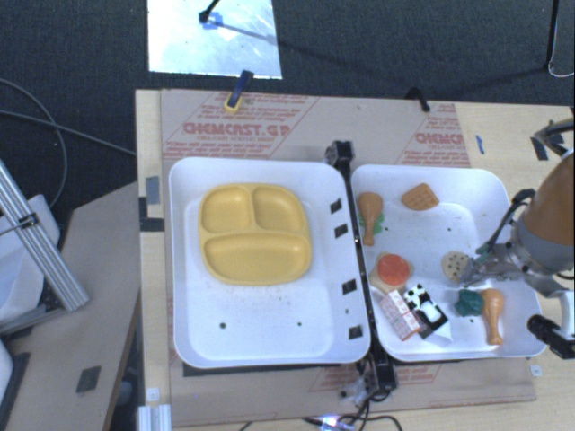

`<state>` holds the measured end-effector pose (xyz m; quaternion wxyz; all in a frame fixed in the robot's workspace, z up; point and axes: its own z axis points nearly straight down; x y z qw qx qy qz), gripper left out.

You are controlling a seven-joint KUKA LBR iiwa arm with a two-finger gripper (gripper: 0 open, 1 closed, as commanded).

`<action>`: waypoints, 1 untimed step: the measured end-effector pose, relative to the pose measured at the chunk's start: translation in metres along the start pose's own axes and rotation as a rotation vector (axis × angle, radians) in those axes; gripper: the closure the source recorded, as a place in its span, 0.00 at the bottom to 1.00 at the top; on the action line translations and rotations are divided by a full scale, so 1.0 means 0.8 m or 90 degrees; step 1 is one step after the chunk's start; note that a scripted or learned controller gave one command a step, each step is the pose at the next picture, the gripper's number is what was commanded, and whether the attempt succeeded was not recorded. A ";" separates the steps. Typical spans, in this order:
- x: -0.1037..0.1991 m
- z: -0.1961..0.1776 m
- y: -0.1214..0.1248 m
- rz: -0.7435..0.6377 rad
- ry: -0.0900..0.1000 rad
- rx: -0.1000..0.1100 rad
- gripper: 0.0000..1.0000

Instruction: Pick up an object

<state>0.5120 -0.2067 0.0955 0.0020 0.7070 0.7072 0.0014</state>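
The gripper hangs low near the right bin's right edge — I can't tell how its fingers stand — just above a teal toy beside a drumstick.

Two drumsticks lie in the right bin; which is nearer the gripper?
The drumstick at the bin's lower right, just below the gripper; the other drumstick lies by the divider.

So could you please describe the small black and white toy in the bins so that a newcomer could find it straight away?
Look in the right-hand white bin, near its front edge. The black and white toy lies there, just below the round red-orange piece and against the red and white packet. It is the only two-tone black and white item among coloured play food.
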 end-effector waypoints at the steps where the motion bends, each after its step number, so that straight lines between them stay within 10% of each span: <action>1: 0.127 0.014 0.043 -0.007 0.001 0.001 1.00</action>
